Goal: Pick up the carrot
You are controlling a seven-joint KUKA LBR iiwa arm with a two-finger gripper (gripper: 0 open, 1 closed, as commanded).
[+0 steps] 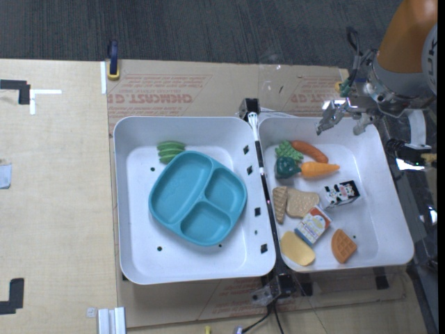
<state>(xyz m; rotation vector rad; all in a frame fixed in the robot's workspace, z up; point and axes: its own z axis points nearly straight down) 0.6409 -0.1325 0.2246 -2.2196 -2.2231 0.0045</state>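
The carrot is orange with a dark green top and lies flat in the far part of the right bin. A thinner reddish-orange piece with light green leaves lies just behind it. My gripper hangs over the far rim of the right bin, behind and slightly right of the carrot and apart from it. It is open, with its fingers spread and nothing between them.
The right bin also holds two bread slices, a black-and-white carton, a small juice box, a yellow disc and a waffle-like cookie. In the left bin are a blue divided plate and a green pod.
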